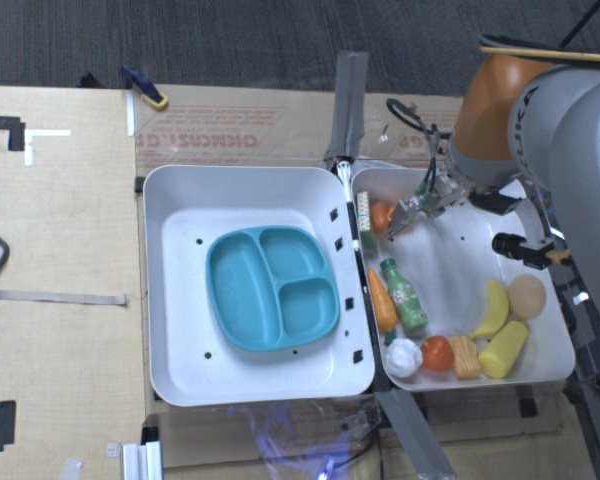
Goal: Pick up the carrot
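Observation:
The carrot (pixel 382 301) is a long orange piece lying along the left wall of the right bin (pixel 460 243), right beside a green bottle (pixel 405 295). My gripper (pixel 404 214) hangs over the bin's far left corner, well beyond the carrot, with its tip next to a small orange round item (pixel 381 214). The grey arm with its orange band (pixel 495 103) comes in from the upper right. Nothing shows in the gripper's grasp.
The left bin (pixel 170 268) holds a teal divided plate (pixel 274 288). Along the right bin's near side lie a white garlic (pixel 402 358), a red tomato (pixel 437 352), a tan piece (pixel 466 356), a yellow item (pixel 504 348), a banana (pixel 493 309) and a beige ball (pixel 526 295).

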You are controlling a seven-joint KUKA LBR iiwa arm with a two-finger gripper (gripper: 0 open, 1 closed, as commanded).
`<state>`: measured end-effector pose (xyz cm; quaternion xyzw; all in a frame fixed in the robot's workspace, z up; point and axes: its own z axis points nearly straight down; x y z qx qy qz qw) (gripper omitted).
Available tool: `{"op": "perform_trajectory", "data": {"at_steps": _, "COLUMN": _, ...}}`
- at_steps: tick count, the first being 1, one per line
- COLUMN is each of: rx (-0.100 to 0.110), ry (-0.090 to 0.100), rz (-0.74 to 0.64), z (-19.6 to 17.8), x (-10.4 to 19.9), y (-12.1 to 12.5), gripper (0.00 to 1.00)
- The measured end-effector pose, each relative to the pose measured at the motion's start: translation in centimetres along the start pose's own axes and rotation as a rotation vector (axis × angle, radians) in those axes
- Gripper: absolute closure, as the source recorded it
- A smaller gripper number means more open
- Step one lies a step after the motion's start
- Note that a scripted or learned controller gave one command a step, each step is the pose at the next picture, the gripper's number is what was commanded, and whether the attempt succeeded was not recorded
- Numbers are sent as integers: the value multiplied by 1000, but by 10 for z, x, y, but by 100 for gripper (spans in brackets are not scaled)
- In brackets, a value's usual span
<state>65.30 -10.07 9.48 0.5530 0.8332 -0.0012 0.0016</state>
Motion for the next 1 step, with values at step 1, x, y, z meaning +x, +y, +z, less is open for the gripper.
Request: {"op": "perform_trajectory", "data": {"at_steps": 1, "rx": 0, "ry": 2, "rz": 184, "z": -98, "x": 75, "y": -12, "gripper": 0}}
